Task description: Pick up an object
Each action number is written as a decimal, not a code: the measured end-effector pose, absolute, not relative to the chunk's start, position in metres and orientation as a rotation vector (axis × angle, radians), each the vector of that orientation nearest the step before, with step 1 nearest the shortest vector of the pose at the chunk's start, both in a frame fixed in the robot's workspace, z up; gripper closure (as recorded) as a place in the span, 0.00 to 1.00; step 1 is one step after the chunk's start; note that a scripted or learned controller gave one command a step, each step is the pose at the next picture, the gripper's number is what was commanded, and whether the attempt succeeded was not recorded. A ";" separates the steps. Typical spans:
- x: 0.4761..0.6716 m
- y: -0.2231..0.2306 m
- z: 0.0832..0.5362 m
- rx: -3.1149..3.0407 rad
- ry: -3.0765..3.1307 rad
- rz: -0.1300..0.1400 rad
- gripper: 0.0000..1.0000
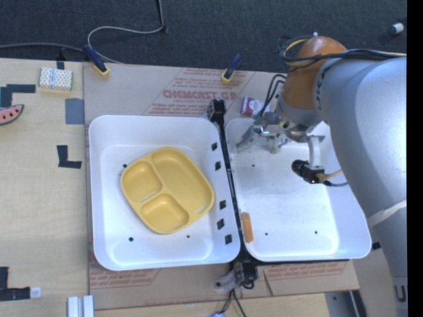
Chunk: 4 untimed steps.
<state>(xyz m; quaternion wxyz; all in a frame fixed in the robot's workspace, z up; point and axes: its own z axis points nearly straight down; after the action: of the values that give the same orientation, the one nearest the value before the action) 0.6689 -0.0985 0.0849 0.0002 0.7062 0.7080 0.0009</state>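
From my screen, both bins are plain white: the left bin (106, 197) carries a pale yellow divided tray (166, 189), and the right bin (291, 223) has a small orange piece (246, 227) at its left edge. The arm (370, 131) is grey with an orange band (310, 68). The bench under the bins is brown cardboard (178, 91) with red lettering, beside light wood (39, 197) marked with black tape. Two clamps (96, 59) are blue with yellow tips.

My own arm (370, 131) covers the right bin's (291, 243) far right corner and runs off the right edge; my gripper (268, 136) is too small to read.
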 end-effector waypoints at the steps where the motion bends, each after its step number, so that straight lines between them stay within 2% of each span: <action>1: 0.669 -0.099 0.095 2.216 2.225 -0.002 1.00; 4: 0.668 -0.098 0.123 2.213 2.229 -0.007 1.00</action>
<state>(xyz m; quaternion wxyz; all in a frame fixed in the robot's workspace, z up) 0.6684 -0.0984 0.1228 0.0002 0.7045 0.7097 -0.0022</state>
